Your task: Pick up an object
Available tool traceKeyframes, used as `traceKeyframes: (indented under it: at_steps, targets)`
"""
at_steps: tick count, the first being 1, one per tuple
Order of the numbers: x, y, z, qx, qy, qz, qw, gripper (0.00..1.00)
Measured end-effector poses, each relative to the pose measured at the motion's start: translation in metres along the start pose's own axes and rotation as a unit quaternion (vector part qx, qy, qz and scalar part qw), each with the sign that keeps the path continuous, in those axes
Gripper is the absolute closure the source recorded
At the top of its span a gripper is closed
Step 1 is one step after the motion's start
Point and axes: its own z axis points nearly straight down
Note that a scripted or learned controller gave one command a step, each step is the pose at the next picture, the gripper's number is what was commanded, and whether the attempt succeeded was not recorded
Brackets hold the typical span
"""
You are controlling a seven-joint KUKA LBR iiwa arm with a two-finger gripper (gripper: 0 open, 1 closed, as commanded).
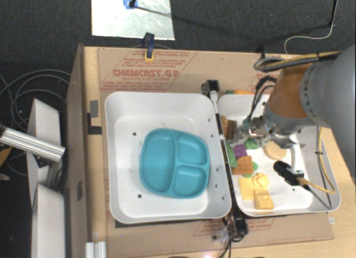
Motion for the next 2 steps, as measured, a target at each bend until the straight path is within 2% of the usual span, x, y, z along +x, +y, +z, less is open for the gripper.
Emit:
traceKeyframes:
  at_steps: [1,2]
  targets:
    - [0.001,0.002,-0.01,-0.001,0.001,0.0,1.0,1.0]
    - [0.058,-0.008,-0.104,-0.003,0.002,-0.005,1.0,1.0]
